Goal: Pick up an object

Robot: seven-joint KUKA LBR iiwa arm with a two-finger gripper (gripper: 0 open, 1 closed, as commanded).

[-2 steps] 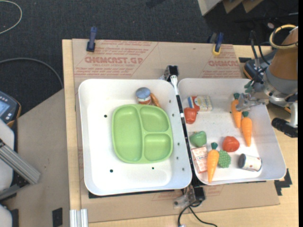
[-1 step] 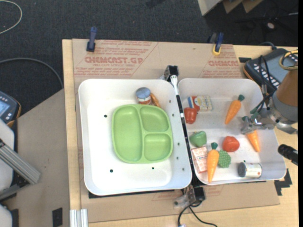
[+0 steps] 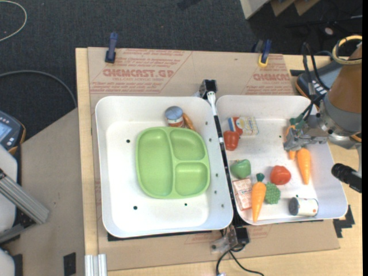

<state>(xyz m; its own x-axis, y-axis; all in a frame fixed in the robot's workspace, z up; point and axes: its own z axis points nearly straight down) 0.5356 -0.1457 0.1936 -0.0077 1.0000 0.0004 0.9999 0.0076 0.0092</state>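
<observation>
- Bench: a flat brown board (image 3: 144,68) printed with red lettering, held by two clamps at its top edge, one blue (image 3: 111,46) and one yellow and blue (image 3: 264,53).
- Left bin (image 3: 115,211): shallow, white, with rounded corners and a matte floor. In it lies a light green plastic divided plate (image 3: 172,161) with three compartments and soft rounded edges, near the bin's centre. A small jar (image 3: 174,117) with a bluish-grey lid sits just above the plate at the bin's upper middle.
- Right bin (image 3: 322,209): same white shallow form, just beside the left bin. Contents:
  - a small white carton (image 3: 246,125) with printed sides, upper left of the bin;
  - a red pepper-like piece (image 3: 231,140) just below and left of the carton;
  - a smooth green rounded piece (image 3: 241,168) at the bin's left centre;
  - a pinkish flat packet (image 3: 242,192) below it;
  - an orange tapered carrot (image 3: 257,200) with green top, lower centre, beside a knobbly green broccoli piece (image 3: 271,194);
  - a glossy red tomato-like piece (image 3: 280,175);
  - a second orange carrot (image 3: 303,164), right of centre, lying roughly upright in the frame;
  - a white cylinder with dark end (image 3: 304,206), lower right.
- Gripper (image 3: 298,138): at the right side of the right bin, right over the top end of the second carrot. Whether its fingers are open or closed cannot be told, nor whether anything is held.
</observation>
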